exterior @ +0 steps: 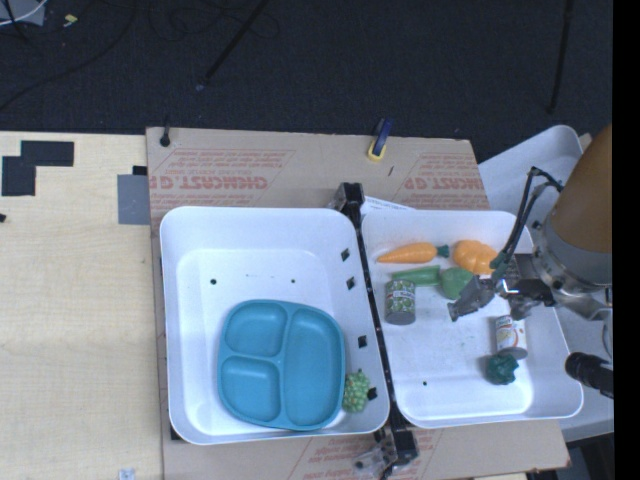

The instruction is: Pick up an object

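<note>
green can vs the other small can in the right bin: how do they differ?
The green can stands left of the gripper, dark with a green label. The white can sits right of the gripper, pale with a light label, beside the teal toy. Both are small and in the right bin.

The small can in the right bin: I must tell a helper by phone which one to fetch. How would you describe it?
Look in the right bin, the one without the blue tray. Near its left wall, below the carrot, stands a small can. It is upright with a green label, unlike the white-labelled can further right.
</note>
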`<action>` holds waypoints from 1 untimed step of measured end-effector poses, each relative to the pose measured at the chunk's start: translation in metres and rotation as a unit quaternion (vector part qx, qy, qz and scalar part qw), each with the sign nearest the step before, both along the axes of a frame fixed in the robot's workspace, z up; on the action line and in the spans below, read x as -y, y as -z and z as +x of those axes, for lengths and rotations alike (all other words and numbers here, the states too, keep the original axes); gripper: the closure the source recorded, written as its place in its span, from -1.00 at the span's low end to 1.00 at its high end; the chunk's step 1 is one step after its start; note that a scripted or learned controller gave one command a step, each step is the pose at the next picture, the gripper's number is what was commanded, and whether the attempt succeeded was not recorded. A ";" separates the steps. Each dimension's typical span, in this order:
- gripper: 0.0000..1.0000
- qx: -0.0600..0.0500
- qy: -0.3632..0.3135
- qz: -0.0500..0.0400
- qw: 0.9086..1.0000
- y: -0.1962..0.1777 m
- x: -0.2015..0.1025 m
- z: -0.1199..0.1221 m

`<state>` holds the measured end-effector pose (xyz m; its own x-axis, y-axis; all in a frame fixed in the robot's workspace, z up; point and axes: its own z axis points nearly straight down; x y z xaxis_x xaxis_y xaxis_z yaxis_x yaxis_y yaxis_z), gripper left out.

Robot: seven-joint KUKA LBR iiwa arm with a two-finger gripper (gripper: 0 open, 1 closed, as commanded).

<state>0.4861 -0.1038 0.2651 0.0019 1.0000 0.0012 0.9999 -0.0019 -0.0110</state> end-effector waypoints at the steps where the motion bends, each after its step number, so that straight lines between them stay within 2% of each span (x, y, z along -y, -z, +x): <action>1: -1.00 0.005 -0.001 -0.001 1.000 -0.004 0.000 0.002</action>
